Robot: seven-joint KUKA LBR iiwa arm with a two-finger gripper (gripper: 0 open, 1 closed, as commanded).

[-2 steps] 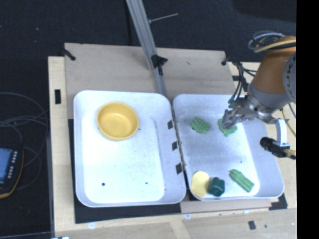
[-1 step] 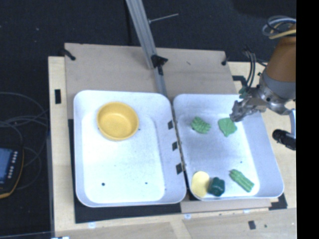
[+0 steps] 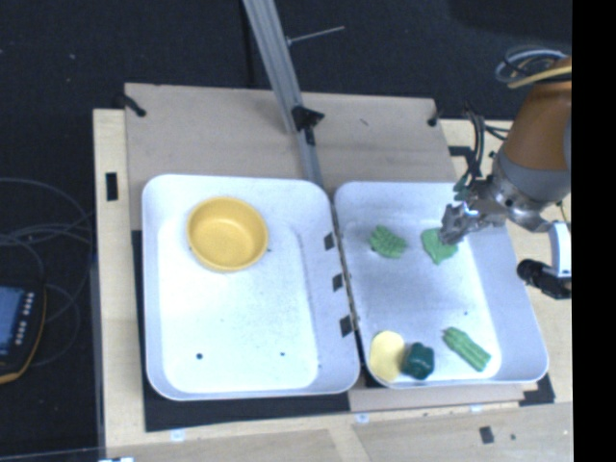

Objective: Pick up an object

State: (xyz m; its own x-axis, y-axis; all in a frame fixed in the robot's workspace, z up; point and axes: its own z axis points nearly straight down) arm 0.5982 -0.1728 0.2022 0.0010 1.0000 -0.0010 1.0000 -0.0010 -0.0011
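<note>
Hovering over the right white bin (image 3: 500,287), my gripper (image 3: 456,225) sits directly above a flat, light green piece (image 3: 438,248) that lies in the upper middle of that bin. My dark fingertips reach down to the top edge of this piece and look to be touching or almost touching it, but I cannot tell whether they are spread apart, closed together, or clamped on it, because the wrist body covers them from this angle. I also cannot say that the piece is between my fingers.

Just to the left of that piece, apart from it, lies a ridged green block (image 3: 388,243) with a bumpy top. Toward the near edge of the same bin rests a long ridged green bar (image 3: 467,347), tilted on a diagonal. At the near left corner a pale yellow rounded object (image 3: 386,352) lies touching a dark teal, chunky object (image 3: 418,361) on its right.

My arm (image 3: 539,152) comes in from the right, grey at the wrist with an orange section above.

The left white bin (image 3: 241,345) stands side by side with the right one and holds a yellow round bowl (image 3: 227,234) in its upper left part, upright. Both bins rest on a tan bench (image 3: 221,128), and a grey metal rail (image 3: 274,51) runs at a slant down toward the seam between them.
</note>
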